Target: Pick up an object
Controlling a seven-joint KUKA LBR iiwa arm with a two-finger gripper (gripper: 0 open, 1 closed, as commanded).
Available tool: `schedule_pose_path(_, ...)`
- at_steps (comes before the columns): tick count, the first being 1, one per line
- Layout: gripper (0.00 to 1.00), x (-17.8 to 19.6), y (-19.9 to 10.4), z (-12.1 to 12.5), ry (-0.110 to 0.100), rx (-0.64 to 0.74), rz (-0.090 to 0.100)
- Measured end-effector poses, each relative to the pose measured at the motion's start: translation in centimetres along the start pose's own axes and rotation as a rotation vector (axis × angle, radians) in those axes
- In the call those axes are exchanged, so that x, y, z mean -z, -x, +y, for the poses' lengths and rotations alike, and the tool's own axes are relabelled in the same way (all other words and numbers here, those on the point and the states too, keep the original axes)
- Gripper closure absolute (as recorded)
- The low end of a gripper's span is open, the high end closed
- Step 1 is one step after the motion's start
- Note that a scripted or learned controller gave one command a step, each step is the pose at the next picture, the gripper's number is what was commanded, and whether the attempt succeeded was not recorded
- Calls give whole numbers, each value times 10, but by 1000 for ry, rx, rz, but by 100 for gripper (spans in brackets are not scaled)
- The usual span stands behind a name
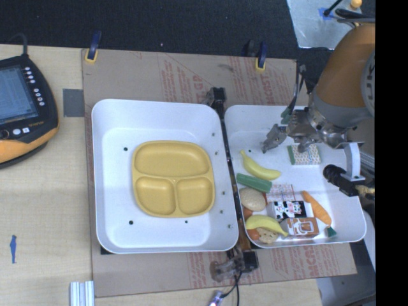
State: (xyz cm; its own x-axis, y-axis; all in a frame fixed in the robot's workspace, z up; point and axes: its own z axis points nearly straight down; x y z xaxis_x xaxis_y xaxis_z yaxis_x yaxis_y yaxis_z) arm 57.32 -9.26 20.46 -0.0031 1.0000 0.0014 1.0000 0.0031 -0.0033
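My gripper (287, 141) hangs over the back of the right bin (252, 121), open, its two dark fingers spread with nothing between them. Just to its right lies a small checkered pad (308, 155). In front of it a yellow banana (259, 168) lies beside a green stick-shaped piece (254, 182). Further forward are a beige round piece (253, 200), a second banana (265, 222), an orange carrot (317, 208), a printed card (284, 199) and a brown box (301, 227).
The left bin (108, 171) holds a yellow divided plate (173, 177). A black and orange teach pendant (22, 107) lies at the bench's left edge. Clamps (93, 46) pin the cardboard at the back.
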Motion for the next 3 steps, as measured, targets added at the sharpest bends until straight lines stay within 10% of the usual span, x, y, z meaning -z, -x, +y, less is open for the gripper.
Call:
schedule_pose_path(1,0,-113,11,-30,0,1,-1)
schedule_pose_path(2,0,-112,29,83,1,1,-1)
schedule_pose_path(3,0,-113,9,28,-2,1,-1)
